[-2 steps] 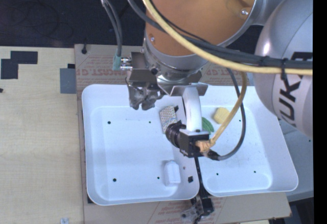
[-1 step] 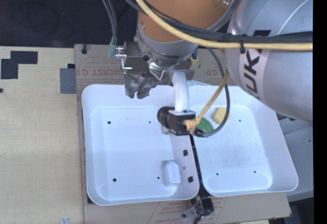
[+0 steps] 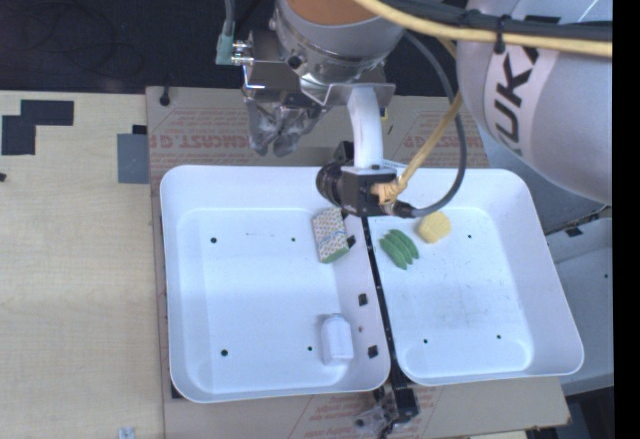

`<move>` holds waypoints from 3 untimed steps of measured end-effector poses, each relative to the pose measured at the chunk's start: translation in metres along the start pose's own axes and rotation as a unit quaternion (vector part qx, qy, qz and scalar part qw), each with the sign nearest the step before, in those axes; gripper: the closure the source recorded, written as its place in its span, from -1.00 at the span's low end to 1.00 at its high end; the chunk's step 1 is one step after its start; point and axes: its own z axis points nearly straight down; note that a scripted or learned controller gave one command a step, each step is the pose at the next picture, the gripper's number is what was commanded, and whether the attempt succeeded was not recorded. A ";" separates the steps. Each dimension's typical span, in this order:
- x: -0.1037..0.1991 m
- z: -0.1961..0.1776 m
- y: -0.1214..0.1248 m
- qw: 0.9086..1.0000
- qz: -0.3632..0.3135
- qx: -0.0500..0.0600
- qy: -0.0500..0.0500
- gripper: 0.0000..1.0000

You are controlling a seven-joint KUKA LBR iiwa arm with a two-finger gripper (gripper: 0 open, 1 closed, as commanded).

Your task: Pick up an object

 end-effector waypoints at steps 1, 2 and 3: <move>-0.048 0.060 -0.035 1.000 0.001 0.006 -0.002 1.00; 0.002 0.037 -0.042 1.000 -0.003 0.001 0.000 1.00; -0.054 0.262 0.021 1.000 0.002 0.007 -0.004 1.00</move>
